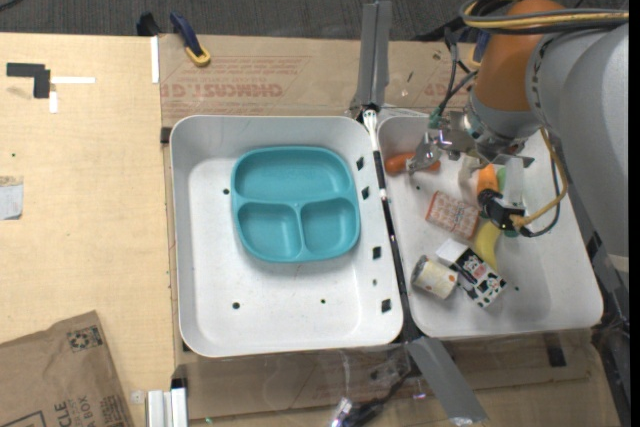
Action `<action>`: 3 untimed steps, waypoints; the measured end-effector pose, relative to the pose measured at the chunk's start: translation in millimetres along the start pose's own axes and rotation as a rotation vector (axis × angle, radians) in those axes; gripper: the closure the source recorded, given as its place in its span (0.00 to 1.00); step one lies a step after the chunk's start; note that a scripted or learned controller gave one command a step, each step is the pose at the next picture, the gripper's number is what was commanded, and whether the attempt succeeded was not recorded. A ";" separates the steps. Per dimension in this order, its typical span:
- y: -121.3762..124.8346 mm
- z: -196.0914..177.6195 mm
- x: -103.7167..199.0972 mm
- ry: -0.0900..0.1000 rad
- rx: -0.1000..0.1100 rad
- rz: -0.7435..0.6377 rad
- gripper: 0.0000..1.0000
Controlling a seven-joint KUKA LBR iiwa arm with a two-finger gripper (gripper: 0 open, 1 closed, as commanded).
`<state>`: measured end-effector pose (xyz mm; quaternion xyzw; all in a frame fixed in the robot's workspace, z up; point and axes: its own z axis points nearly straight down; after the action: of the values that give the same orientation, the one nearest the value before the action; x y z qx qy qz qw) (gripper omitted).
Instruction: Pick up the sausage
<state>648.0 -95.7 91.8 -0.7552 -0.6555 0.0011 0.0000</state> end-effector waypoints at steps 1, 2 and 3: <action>0.4 -9.6 -1.0 -0.001 -0.001 0.002 1.00; 0.3 -9.5 -1.0 0.000 0.000 0.002 0.00; 0.5 -18.7 -2.0 -0.001 -0.001 0.004 1.00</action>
<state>648.3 -97.7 110.6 -0.7565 -0.6540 0.0011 -0.0005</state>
